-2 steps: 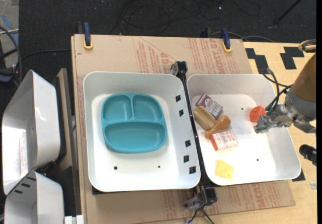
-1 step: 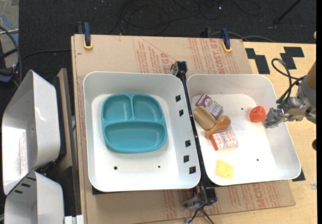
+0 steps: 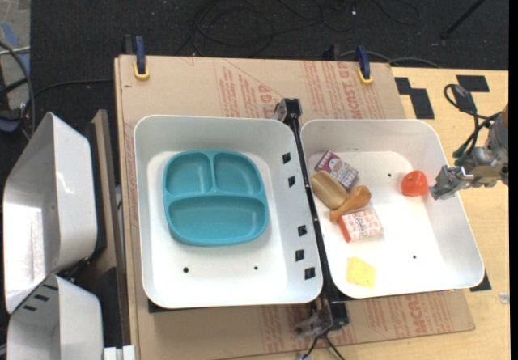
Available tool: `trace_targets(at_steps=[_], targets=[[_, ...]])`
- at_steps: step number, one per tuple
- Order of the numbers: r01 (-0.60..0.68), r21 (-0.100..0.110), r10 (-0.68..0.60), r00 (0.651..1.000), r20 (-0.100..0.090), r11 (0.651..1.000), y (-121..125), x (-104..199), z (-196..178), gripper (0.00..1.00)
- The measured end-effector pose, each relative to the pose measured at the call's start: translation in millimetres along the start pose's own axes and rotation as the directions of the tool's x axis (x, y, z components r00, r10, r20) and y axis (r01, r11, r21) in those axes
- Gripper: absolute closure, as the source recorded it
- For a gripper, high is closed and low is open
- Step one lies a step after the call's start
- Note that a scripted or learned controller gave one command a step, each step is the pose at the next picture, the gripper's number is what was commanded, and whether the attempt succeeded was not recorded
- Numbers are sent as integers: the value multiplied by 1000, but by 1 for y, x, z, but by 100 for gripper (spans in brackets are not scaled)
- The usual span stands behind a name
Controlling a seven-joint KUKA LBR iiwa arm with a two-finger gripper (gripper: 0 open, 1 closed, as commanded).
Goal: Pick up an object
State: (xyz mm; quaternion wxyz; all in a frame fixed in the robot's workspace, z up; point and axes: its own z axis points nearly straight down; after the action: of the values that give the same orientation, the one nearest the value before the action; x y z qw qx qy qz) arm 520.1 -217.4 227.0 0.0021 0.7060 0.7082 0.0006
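Observation:
The right bin (image 3: pixel 453 221) holds several small objects. A red tomato-like ball (image 3: pixel 414 183) lies near its right wall. A purple-and-white packet (image 3: pixel 336 168), a tan bun (image 3: pixel 328 188), a brown drumstick-shaped piece (image 3: pixel 353 201) and a red-and-white carton (image 3: pixel 361 226) cluster at the left. A yellow wedge (image 3: pixel 360 273) lies near the front. My gripper (image 3: pixel 447 183) hangs at the bin's right rim, just right of the red ball, with nothing seen between its fingers.
The left bin (image 3: pixel 154 269) holds a teal divided plate (image 3: pixel 215 196). A black divider (image 3: pixel 306 205) runs between the bins. Spare white bins (image 3: pixel 44 196) are stacked at the far left. Cables hang at the right by the arm.

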Motion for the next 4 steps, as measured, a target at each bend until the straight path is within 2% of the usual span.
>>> trace_targets(at_steps=[3, 4], targets=[[4, 6, -4, 1000, -4, 1000, -19, 155, 18, 100], [5, 4, -5, 1000, -3, 1000, -12, 205, 9, 100]])
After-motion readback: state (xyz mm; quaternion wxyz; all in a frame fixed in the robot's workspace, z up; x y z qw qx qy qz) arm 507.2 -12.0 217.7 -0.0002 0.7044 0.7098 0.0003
